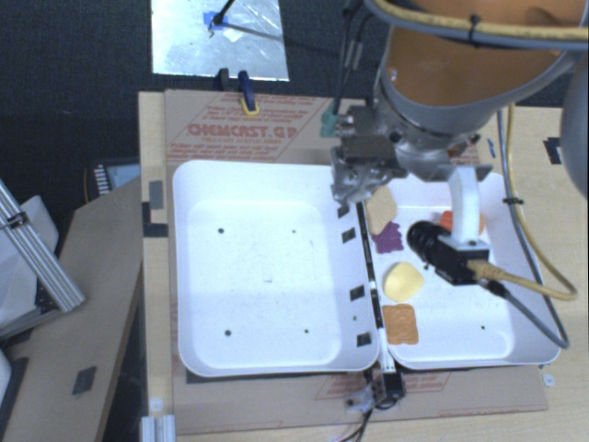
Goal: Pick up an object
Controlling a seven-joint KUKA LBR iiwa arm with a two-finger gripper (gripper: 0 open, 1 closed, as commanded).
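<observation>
My gripper [357,190] hangs over the far left corner of the right bin [497,343], beside the divider between the bins. Just under and right of it lies a tan slice [382,207], with a purple piece [388,238] in front of it. Nearer the camera sit a pale yellow lump [402,281] and an orange-brown square [400,324]. A small orange piece [446,220] peeks out behind the white bracket. The arm's body hides the fingertips.
The left bin [258,265] lies to the left of the gripper. A black cylinder with a yellow cable [446,254] juts from the arm over the right bin. A cardboard sheet [239,129] underlies both bins, and a blue-yellow clamp [248,95] sits at its far edge.
</observation>
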